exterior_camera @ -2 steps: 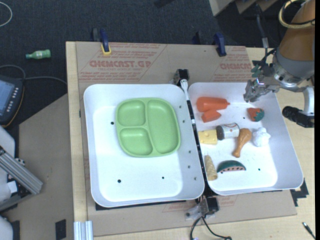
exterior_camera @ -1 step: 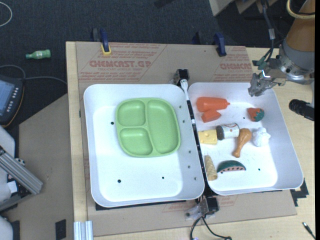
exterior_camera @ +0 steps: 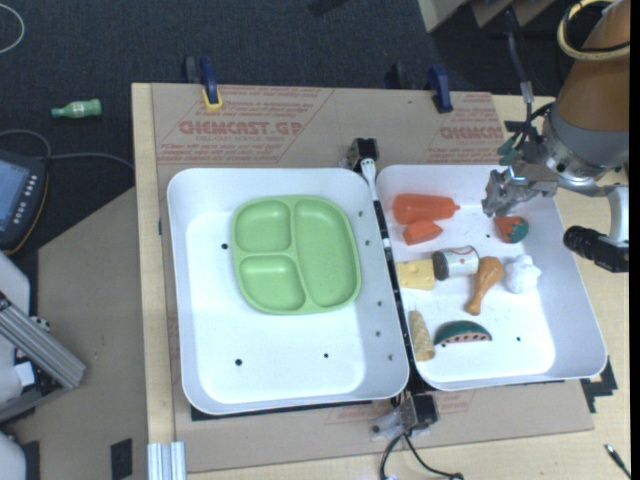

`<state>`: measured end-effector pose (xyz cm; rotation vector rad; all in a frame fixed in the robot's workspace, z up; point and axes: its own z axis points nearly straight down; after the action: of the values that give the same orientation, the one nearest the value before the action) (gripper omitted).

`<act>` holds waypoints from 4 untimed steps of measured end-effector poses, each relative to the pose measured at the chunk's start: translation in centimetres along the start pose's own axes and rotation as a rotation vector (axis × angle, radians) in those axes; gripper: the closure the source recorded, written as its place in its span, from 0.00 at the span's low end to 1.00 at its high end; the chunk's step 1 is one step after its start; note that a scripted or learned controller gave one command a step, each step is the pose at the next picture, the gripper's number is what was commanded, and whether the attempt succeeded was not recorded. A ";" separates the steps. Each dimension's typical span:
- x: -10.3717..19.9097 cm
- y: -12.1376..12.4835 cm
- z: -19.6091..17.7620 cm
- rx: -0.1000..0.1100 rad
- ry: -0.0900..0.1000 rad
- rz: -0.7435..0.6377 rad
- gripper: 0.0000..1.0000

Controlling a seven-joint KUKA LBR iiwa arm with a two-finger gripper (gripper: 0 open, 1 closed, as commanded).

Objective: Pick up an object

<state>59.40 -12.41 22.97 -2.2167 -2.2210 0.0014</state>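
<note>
Grey arm (exterior_camera: 585,138) — broad orange band, yellow cable loop, small metallic hand (exterior_camera: 500,196).

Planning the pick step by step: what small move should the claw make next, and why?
Probably lower straight down: the claw hangs in the right bin just above and left of the small red toy, holding nothing visible.

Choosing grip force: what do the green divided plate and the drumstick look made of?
The green divided plate looks like matte moulded plastic: uniform colour, soft rounded compartment edges. The drumstick seems to be toy plastic, evenly tan, with a smooth surface; foam or rubber cannot be excluded.
</note>
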 end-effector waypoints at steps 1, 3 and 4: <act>2.2 -5.0 1.3 0.003 0.000 0.002 1.00; 4.0 -9.6 1.6 0.000 -0.001 0.003 1.00; 3.1 -8.9 0.4 -0.005 -0.003 0.002 1.00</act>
<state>50.44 -9.29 22.60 -2.2234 -2.2226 -0.0015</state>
